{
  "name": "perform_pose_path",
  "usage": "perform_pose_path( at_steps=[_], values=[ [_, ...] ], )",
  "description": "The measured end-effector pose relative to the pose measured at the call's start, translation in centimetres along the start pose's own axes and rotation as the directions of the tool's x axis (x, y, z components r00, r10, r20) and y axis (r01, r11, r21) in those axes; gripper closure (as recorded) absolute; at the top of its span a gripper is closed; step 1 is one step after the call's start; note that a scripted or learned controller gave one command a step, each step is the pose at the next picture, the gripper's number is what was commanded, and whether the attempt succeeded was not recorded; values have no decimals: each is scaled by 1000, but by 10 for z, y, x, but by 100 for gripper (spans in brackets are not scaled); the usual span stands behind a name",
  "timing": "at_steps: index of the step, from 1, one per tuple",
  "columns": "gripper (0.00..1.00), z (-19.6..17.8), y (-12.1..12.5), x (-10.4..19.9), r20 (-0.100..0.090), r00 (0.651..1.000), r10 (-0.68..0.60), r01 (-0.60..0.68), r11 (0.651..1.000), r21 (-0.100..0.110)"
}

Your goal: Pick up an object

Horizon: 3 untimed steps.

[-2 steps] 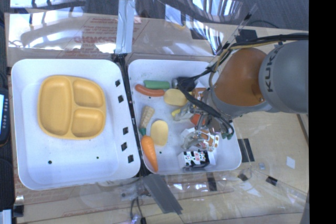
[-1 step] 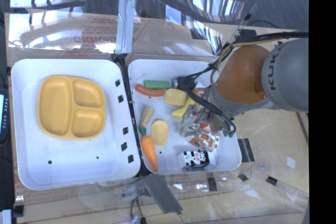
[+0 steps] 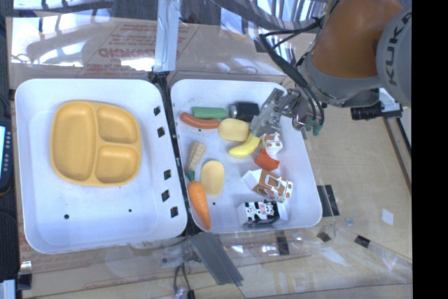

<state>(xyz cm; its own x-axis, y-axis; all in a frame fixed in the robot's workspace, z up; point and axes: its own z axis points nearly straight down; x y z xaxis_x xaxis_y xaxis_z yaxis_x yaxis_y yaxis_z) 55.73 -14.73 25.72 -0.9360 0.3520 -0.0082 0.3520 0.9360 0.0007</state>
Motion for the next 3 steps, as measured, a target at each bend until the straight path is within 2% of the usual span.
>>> perform_pose_path(
  at_steps=[1, 2, 3],
  values=[
    [100, -3, 76, -63, -7, 999, -43, 43, 999, -1],
    [100, 44, 6, -32, -12, 991, -133, 133, 991, 2],
    [100, 22, -30, 55, -6, 997, -81, 81, 997, 1]
  ],
)
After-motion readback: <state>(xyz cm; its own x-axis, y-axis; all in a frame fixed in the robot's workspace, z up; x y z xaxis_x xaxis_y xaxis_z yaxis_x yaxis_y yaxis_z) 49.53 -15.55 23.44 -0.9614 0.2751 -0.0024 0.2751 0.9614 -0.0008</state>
